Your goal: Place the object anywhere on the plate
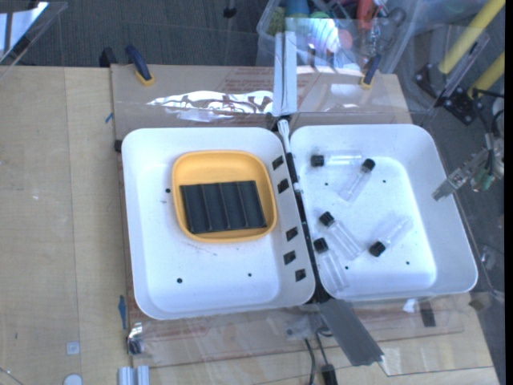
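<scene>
1. Vials (353,183), five clear tubes with black caps, lie scattered on the floor of the right bin (417,147), the bin nearer the hand.
2. Nearest the hand is the vial (392,233) lying aslant with its cap pointing away from the hand and toward the bin's front. It is well apart from the hand.
3. Two more lie farther from the hand at the bin's back. One (340,160) lies level, its cap pointing away from the hand. The other lies tilted just beside it, with its cap up near the level one's clear end.
4. The last two sit farthest from the hand, close to the wall shared by the bins. One (340,234) lies aslant, and another (330,265) lies just below it by the front corner.
5. The plate (183,171), yellow with rounded corners, rests in the left bin (144,279), beyond the right bin from the hand. No vial is on it.
6. A dark ridged block (222,207) lies flat on the plate and covers most of its floor.
7. The hand (462,180) hangs outside the right bin, just past its outer rim, touching none of the vials. Whether it is wide or narrow I cannot tell; it is small and blurred there.
8. Both bins stand on the tabletop (56,215), and crumpled foil (212,103) lies behind the left bin.
</scene>
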